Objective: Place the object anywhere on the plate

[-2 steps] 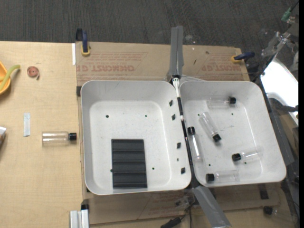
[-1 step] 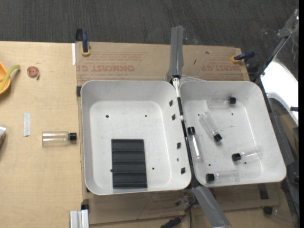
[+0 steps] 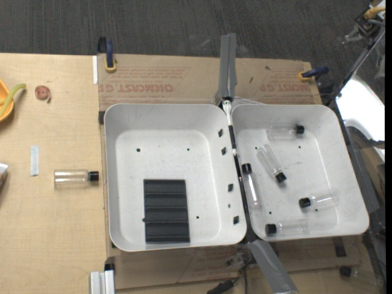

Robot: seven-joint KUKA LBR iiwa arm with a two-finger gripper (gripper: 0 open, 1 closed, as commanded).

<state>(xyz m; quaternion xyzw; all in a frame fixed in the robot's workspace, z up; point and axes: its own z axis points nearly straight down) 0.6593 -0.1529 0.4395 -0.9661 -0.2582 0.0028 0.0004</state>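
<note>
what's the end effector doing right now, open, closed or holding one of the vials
End effector: cannot be told from the camera view. The clear vials lie loose in the right bin.

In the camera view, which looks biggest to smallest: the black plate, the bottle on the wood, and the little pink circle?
1. Black plate
2. Bottle
3. Pink circle

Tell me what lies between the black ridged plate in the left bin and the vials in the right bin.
In the camera view, bare white bin floor, then the two bins' adjoining walls, separate the black plate from the vials.
</note>
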